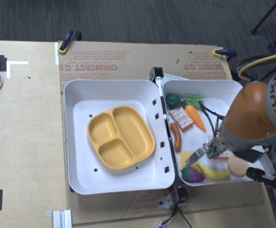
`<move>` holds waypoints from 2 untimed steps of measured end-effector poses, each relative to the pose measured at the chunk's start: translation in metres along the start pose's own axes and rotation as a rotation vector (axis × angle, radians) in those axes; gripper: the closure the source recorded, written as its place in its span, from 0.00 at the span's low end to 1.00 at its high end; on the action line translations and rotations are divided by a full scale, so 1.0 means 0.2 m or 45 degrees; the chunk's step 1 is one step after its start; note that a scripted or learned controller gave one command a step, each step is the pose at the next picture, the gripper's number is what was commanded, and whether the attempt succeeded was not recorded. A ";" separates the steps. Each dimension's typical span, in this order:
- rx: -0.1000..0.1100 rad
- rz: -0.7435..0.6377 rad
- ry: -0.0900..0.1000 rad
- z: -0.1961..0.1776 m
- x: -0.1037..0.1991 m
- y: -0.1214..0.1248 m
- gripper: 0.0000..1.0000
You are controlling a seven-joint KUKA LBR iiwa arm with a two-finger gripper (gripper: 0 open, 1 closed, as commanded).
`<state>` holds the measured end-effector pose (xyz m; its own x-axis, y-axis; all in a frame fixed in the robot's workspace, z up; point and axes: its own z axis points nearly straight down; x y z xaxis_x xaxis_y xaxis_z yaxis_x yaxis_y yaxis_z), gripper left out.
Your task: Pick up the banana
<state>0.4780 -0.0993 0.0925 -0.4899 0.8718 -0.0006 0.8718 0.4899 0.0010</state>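
Over the right bin (233, 87), camera view: gripper (202, 155) low in the near half, reaching in from the right under the arm's orange band (249, 110). Fingers' state: cannot tell; they are small and dark against the clutter, and nothing shows between them.

Banana (213, 172): yellow, lying flat on the bin floor by the near wall, just near and slightly right of the gripper. Long axis runs roughly left to right, slightly slanted, the left end rising toward the gripper. Judged not yet picked up.

Neighbours of the banana: purple fruit (193, 175) touching or just beside its left end; a pale round piece (237, 166) just beside its right end; a yellow piece (184, 156) to the left of the gripper. These crowd both ends, so a grasp across the middle of the long axis looks the least obstructed.

Farther in the same bin: sausage (176, 136), carrot (195, 118), red-and-white packet (181, 118), green items (173, 99) at the far end, all apart from the banana.

Left bin (76, 141): a yellow divided plate (122, 137), well apart from the work.

Counter (19, 141): tape marks and a ring at far left.
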 end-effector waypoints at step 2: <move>-0.001 0.003 -0.001 -0.05 0.00 0.00 0.00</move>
<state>0.4789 -0.0996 0.1020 -0.4876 0.8731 -0.0015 0.8731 0.4876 0.0021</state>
